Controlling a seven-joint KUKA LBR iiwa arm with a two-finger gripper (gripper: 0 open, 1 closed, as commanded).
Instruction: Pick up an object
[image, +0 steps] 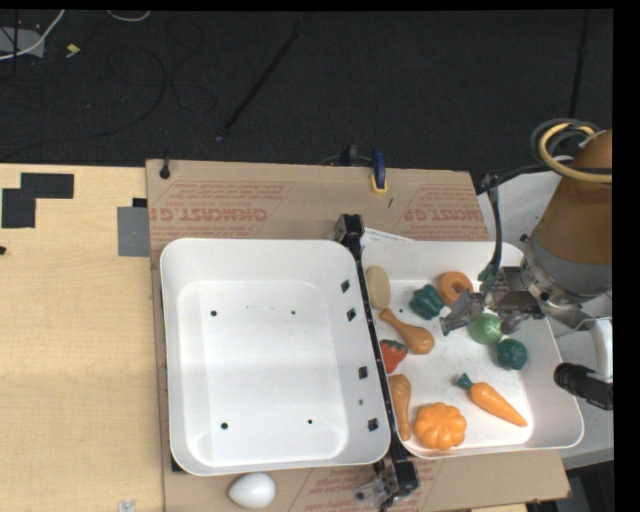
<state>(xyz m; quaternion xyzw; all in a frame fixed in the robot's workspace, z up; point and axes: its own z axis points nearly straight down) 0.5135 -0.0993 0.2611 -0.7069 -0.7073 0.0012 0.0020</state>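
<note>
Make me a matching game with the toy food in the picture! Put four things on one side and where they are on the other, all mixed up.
Things:
1. pumpkin
2. carrot
3. white egg
4. gripper

Places:
A. outside the bins, on the cardboard below the left bin
B. over the green round toy in the right bin
C. near edge of the right bin, left of the carrot
D. right bin, right of the pumpkin

Pairs: 1-C, 2-D, 3-A, 4-B
</note>
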